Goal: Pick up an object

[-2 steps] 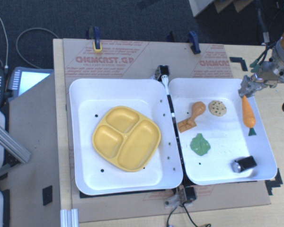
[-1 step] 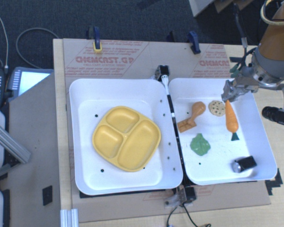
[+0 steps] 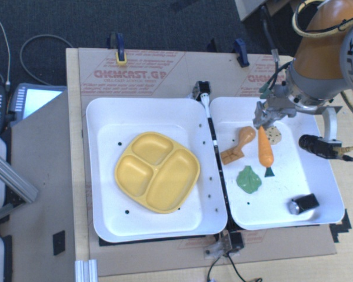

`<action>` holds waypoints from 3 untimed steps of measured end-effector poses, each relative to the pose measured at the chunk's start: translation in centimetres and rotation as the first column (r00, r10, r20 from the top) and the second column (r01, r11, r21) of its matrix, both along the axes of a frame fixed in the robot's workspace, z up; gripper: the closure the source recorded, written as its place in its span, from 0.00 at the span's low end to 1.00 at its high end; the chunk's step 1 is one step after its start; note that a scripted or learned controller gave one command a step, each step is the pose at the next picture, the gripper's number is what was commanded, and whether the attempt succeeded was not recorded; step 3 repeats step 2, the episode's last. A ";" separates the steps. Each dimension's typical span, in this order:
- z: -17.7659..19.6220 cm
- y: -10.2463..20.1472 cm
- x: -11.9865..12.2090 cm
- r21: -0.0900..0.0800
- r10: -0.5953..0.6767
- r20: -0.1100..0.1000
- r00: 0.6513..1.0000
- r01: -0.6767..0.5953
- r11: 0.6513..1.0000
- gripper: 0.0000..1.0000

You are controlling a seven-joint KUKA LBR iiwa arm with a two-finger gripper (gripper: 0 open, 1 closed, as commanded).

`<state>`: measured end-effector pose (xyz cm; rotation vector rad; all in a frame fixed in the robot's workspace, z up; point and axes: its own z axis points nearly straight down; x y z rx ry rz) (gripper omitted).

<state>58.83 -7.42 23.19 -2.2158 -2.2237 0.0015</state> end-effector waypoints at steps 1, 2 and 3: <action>-1.0 5.4 -0.9 0.001 0.001 -0.001 1.000 -0.001 1.000 1.00; -0.9 11.5 -1.7 0.001 0.001 0.000 1.000 -0.001 1.000 1.00; -0.9 11.5 -1.7 0.001 0.001 0.000 1.000 -0.001 1.000 1.00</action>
